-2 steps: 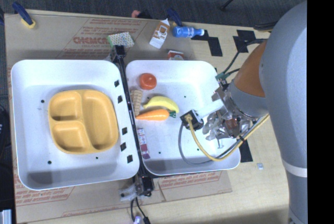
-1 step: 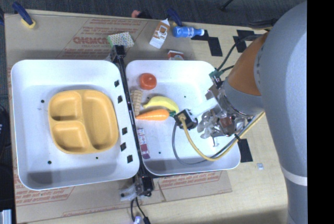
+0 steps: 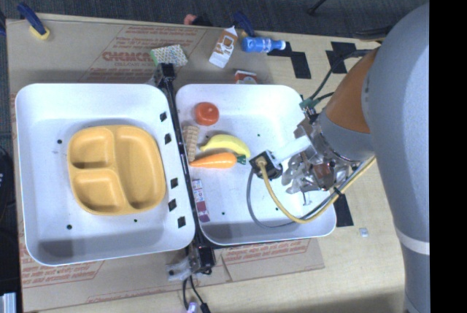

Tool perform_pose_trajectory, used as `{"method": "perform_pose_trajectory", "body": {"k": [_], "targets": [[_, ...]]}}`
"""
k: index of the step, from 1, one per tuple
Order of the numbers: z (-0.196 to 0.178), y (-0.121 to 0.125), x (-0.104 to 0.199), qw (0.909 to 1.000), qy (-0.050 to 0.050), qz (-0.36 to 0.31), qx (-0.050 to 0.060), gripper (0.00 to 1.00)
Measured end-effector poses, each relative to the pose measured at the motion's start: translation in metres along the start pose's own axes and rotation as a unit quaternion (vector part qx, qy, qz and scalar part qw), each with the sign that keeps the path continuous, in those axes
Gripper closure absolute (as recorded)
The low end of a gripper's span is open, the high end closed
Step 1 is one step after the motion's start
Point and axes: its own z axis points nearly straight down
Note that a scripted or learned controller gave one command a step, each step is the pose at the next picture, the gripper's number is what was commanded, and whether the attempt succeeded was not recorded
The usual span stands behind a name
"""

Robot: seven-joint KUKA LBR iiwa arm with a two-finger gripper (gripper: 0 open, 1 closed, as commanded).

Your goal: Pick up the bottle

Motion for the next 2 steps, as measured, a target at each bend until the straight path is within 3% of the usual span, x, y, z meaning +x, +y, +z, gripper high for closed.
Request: {"method": "perform_pose_trajectory", "body": {"k": [1,2], "targets": [[0.017,0.026,-0.006,1.0000,-0.001,0.001,0.001,1.00],[0.017,0.006,-0.001,1.0000,-0.001,-0.001,0.001,1.00]]}}
